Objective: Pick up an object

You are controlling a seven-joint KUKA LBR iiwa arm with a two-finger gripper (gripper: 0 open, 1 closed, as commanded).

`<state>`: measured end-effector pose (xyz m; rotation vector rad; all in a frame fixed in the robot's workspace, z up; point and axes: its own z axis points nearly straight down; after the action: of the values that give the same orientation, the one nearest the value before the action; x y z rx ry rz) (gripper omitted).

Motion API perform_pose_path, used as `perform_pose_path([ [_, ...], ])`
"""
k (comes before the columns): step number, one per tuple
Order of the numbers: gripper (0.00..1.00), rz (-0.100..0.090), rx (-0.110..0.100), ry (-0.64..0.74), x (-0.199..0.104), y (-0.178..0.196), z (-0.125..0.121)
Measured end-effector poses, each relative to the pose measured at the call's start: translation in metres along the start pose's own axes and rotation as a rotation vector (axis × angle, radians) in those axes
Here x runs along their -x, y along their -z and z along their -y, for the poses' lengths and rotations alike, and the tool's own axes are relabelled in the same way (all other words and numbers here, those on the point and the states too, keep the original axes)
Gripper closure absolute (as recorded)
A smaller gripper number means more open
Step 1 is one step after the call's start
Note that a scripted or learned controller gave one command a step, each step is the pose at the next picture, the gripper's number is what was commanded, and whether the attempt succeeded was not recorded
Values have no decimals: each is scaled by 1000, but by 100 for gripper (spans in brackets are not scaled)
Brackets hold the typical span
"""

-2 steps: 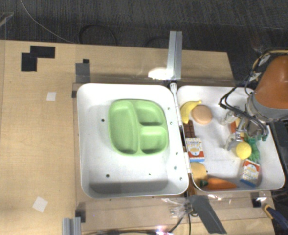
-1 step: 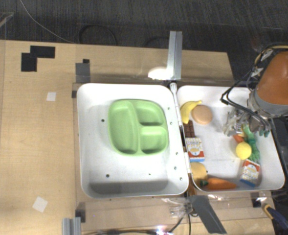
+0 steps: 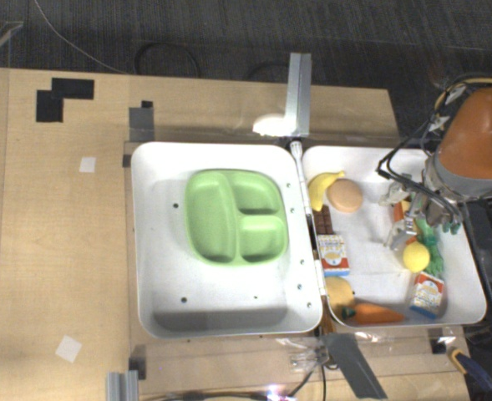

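Gripper (image 3: 406, 234) hangs low in the right bin (image 3: 371, 286), just above a yellow lemon (image 3: 416, 257); its fingers look spread. Nothing sits between them.

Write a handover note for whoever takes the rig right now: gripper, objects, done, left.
Gripper: low over the right bin, just above the lemon; finger state unclear.
Objects: the lemon, carrot, two small cartons, a bun and a banana all lie in the right bin. Green divided plate sits in the left bin.
Done: nothing visibly lifted.
Left: grasp and raise one object.
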<state>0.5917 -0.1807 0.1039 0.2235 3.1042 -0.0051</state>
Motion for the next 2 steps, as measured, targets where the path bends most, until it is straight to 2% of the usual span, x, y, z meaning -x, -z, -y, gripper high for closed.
perform_pose_path([
  [1, 0, -17, 1, -42, 15, -16, 4],
  [2, 0, -17, -2, -220, 1, -15, 2],
])
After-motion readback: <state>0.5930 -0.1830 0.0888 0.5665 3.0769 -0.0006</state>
